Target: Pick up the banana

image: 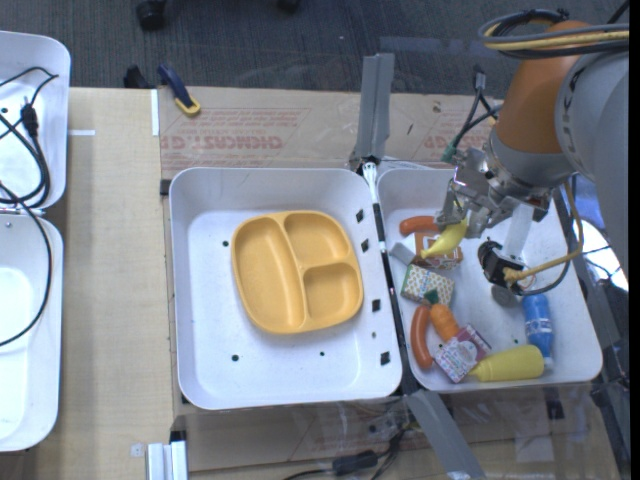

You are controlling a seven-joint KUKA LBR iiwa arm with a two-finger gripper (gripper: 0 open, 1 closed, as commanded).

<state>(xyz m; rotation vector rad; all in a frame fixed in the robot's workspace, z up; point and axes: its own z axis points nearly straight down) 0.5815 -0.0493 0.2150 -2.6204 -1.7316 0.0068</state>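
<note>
Right bin (pixel 590 353) as landmark. Over its upper half, gripper (pixel 462 220) clamped on banana (pixel 446 240), fruit apparently lifted clear of clutter below. Pick judged nearly done; raising clear left. Yellow divided plate (pixel 297 269) in neighbouring bin.

Cut off by the right edge: the arm (pixel 590 78). Hidden behind the claw (pixel 468 216): upper end of the banana (pixel 445 242). Too small to read: carton (pixel 426 285) print.
</note>
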